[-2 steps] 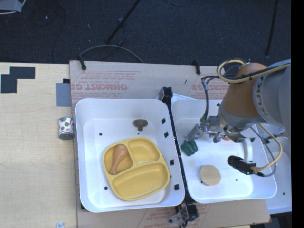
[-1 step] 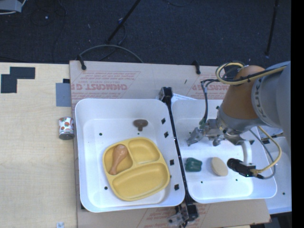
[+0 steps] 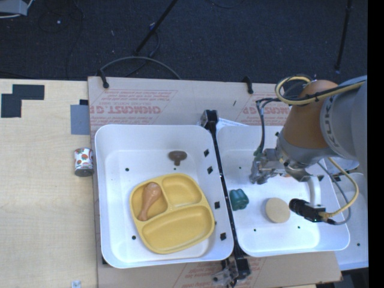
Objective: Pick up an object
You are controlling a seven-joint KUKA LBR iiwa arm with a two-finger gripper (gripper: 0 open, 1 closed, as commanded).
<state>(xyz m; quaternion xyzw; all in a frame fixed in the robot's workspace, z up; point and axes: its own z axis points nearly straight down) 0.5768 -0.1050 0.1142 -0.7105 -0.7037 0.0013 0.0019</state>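
In the right bin [image 3: 336, 239], a small green object [image 3: 239, 198] lies by the left wall and a tan round disc [image 3: 277, 210] rests near the middle. My gripper [image 3: 260, 173] hangs over the upper left part of that bin, above and between those two things, apart from both. Nothing shows in its grasp. The left bin [image 3: 111, 161] holds a yellow divided plate [image 3: 180, 227] with an orange-brown toy drumstick [image 3: 149, 200] in its upper left compartment. A small brown object [image 3: 177, 156] lies behind the plate.
A small patterned can [image 3: 83, 161] lies on the bench left of the left bin. A black divider [image 3: 219, 179] runs between the two bins. The grey arm with its orange band [image 3: 309, 122] reaches in over the right bin's far right side.
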